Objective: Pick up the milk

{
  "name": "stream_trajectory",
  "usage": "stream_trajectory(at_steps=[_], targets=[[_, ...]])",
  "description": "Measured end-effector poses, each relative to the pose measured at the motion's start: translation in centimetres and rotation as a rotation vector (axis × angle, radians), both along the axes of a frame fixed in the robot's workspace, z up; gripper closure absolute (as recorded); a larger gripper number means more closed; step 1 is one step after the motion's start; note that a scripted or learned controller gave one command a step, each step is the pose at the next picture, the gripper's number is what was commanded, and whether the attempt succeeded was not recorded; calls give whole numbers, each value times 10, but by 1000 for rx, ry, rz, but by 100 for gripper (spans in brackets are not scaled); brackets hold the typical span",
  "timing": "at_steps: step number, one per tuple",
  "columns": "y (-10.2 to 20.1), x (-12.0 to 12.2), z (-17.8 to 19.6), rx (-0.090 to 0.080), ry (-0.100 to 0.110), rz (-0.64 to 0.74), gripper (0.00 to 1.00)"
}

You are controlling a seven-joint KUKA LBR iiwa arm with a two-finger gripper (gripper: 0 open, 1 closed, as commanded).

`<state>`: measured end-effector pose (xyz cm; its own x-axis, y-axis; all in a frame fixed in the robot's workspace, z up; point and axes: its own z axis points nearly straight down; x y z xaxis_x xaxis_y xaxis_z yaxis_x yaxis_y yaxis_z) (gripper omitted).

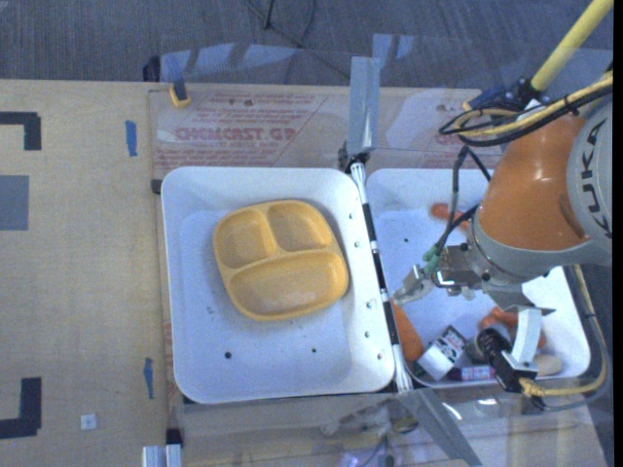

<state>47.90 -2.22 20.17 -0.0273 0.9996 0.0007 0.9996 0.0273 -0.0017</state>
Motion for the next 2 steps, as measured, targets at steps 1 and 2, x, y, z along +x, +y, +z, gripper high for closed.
stream_trajectory(at_steps=[1, 2], targets=[[-66, 0, -18, 0, 0, 86, 0], [-66, 0, -18, 0, -1, 86, 0]])
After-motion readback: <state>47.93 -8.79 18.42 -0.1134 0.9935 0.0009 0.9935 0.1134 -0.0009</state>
